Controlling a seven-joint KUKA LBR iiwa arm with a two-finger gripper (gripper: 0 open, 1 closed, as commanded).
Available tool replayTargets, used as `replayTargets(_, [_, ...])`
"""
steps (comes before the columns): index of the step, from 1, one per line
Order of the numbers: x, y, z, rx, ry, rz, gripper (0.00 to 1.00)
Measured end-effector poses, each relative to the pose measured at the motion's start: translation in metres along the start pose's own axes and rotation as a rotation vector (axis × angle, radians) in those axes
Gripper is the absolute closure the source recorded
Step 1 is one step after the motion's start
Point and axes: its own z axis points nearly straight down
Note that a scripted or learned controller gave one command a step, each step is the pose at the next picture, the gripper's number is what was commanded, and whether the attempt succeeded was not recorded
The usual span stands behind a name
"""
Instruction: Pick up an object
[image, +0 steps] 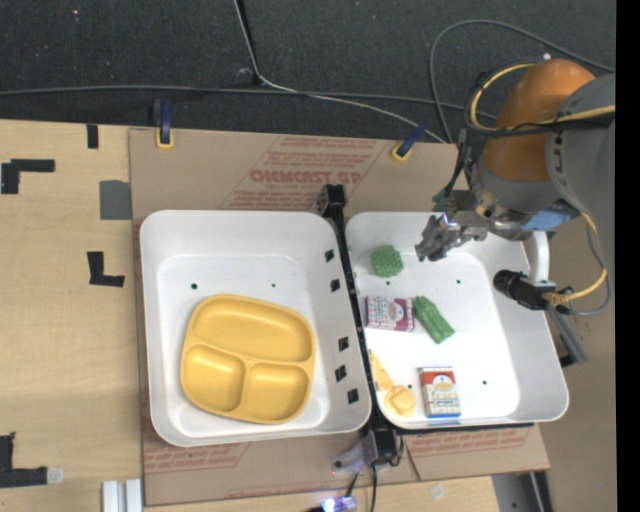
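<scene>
My gripper hangs over the back of the right bin, its dark fingers close together with nothing between them. Just to its left lies a round green object. Further forward in that bin are a pink and white packet, a long green object, a red and white box and a yellow piece at the front left corner.
The left bin holds a yellow divided plate. A black divider runs between the bins. The grey arm with its orange band and cables stands over the right bin's back right side.
</scene>
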Motion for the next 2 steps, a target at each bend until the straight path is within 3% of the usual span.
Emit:
replayTargets(1, [0.000,0.001,-0.053,-0.002,-0.001,0.000,1.00])
replayTargets(2, [0.047,-0.005,-0.056,0.004,0.001,-0.004,1.00])
